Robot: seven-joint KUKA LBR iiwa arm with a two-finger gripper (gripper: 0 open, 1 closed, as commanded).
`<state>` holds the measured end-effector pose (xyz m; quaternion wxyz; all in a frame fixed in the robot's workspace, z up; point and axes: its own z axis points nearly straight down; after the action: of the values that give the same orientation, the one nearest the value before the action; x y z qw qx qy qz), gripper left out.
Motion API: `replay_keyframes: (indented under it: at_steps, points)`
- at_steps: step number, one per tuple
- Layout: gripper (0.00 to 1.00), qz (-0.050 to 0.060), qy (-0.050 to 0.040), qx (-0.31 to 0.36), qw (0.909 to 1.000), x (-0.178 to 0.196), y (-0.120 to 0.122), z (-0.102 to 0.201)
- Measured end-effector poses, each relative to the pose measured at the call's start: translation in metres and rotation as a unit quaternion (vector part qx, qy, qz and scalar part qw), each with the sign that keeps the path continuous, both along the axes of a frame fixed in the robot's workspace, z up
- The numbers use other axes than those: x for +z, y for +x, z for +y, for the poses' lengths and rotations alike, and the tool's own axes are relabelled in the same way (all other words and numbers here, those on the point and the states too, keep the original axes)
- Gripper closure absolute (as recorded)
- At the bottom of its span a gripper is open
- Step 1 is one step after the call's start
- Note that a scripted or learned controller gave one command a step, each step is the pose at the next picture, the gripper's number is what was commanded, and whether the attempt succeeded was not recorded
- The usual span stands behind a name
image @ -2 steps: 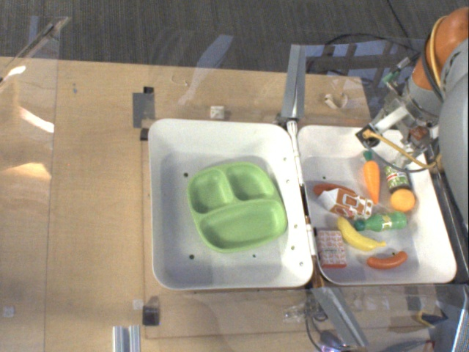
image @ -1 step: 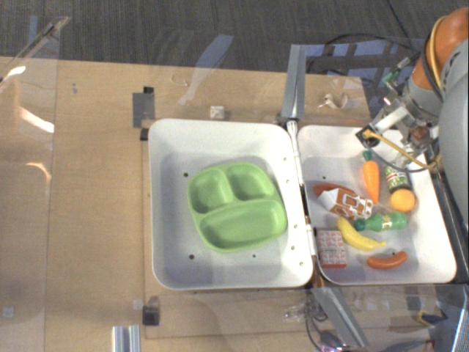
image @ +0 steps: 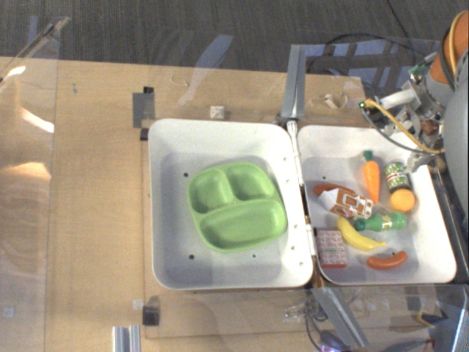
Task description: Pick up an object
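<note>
Lying in right bin [image: 315,141], orange carrot [image: 372,180], green top

Wooden bench [image: 88,218] carries two shallow white bins, touching along their inner walls. In the left bin [image: 157,196] we note a green three-compartment plate [image: 236,205], lying flat and slightly rotated, roughly central. The right bin [image: 440,266] sits just beside it. A small pale cube [image: 217,112] rests on the bench behind the left bin. A black bracket [image: 147,94] stands near the far-left corner, another [image: 150,314] near the front-left. We see dark cables [image: 352,44] behind the right bin.
</note>
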<state>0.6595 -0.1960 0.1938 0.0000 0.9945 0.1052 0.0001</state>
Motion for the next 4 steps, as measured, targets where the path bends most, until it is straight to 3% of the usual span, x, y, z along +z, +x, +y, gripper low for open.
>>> replay_keyframes:
  at_steps: [1, 2, 3, 4]
  points:
    - [0.0, 0.001, 0.0008, 0.0, 1.0, -0.083, -0.002, 0.041]
    - [1.0, 0.0, 0.0008, 0.004, 1.0, -0.072, -0.001, 0.043]
    - [0.0, 0.0, 0.0008, 0.004, 1.0, -0.072, -0.001, 0.043]
    - [0.0, 0.0, -0.0017, 0.002, 1.0, -0.101, 0.002, 0.095]
